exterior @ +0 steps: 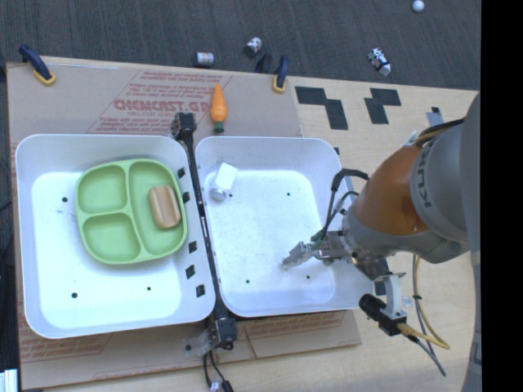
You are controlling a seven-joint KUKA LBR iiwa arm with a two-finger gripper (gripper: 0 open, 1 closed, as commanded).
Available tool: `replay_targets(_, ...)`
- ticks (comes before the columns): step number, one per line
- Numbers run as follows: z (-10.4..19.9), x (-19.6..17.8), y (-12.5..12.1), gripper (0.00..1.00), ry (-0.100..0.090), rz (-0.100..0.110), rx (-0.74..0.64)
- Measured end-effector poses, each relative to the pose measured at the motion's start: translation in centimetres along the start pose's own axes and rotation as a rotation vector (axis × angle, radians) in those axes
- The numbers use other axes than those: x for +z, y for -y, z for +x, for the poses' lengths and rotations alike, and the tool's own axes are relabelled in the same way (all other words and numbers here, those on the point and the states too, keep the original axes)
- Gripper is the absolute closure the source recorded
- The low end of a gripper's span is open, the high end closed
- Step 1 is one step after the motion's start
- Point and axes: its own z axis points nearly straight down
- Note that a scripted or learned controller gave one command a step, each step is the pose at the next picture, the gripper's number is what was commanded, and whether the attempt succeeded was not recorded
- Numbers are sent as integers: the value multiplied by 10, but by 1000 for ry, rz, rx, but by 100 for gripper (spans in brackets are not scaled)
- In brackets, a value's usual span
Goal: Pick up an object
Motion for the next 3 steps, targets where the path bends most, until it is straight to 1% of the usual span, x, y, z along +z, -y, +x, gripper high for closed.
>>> replay_targets(1, -7, 0, -75, 0, -2, -2, 2)
replay_targets(2, -7, 0, 0, 0, -1, 0, 0)
replay_targets(3, -7, 0, -76, 0, -1, -3, 2)
